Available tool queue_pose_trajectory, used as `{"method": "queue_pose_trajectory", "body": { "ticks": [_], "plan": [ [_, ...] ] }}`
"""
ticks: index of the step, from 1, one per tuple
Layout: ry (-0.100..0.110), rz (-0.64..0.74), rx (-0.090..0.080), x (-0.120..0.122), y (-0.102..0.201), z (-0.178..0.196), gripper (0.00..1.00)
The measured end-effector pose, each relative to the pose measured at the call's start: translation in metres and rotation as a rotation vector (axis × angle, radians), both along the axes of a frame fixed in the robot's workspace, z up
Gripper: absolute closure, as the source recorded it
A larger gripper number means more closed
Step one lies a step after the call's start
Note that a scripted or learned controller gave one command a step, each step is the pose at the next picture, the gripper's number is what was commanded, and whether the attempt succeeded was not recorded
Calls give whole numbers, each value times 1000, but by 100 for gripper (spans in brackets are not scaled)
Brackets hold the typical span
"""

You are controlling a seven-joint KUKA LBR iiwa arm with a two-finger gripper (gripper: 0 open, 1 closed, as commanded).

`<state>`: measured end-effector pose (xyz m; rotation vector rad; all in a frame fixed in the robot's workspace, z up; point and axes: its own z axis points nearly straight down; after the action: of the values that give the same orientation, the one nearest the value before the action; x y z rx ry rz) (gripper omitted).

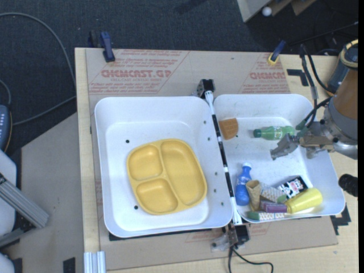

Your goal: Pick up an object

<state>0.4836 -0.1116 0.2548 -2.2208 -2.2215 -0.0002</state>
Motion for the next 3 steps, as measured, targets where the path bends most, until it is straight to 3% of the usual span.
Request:
{"method": "queue_pose_trajectory", "body": {
  "ticks": [1, 2, 3],
  "plan": [
    [0, 0, 0, 67, 24, -71, 0],
    [-1, 0, 0, 71, 54, -70, 0],
    [1, -2, -1, 115, 11, -160, 0]
  ]
}}
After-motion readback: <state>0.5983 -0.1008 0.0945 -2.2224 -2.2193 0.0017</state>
